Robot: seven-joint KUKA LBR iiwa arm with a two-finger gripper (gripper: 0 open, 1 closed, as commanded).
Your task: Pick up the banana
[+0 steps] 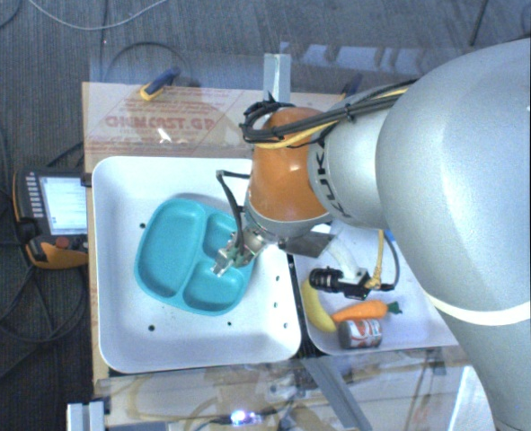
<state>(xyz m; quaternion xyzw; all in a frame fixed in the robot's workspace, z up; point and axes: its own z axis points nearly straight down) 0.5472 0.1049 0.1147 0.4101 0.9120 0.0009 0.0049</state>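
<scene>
So the gripper [228, 260] is parked over the left bin [126, 335], right down at the blue divided plate [171, 254], near its right-hand edge. From this angle I honestly can't tell if it's open or closed, since the wrist with the orange band [283, 182] sits right above it and the tip is tiny. The banana [314, 308] is nowhere near it. It's lying in the right bin [409, 329], tucked along that bin's left wall, just across the divide from the plate. A carrot [362, 312] lies just beside the banana, and a small can [361, 333] is on its side right below the carrot. The big grey arm [445, 169] covers most of the right bin.
</scene>
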